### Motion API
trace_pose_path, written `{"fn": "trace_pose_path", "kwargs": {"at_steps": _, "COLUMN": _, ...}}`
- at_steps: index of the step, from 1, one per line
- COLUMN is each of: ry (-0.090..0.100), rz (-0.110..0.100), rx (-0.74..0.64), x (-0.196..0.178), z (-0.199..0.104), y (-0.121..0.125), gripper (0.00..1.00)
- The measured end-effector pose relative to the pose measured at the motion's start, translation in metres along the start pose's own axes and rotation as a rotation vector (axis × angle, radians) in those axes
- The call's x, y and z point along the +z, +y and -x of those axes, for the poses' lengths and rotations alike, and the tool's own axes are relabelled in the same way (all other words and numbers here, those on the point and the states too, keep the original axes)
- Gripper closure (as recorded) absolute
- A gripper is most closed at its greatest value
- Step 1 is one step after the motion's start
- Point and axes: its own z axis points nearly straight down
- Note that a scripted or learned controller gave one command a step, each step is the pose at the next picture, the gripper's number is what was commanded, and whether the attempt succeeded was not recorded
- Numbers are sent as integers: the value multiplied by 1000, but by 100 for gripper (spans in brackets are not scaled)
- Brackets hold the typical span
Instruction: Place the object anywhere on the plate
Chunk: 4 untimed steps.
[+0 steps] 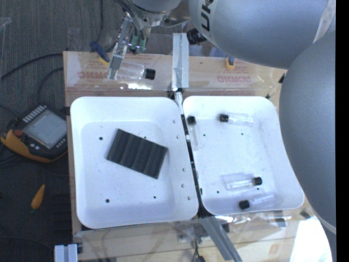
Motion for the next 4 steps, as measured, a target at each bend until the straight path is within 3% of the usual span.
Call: {"fn": "trace_pose_path", "kwargs": {"at_steps": 4, "ry": -11, "rz": 9, "rx": 1, "x": -38, "z": 2, "y": 3, "gripper": 100}}
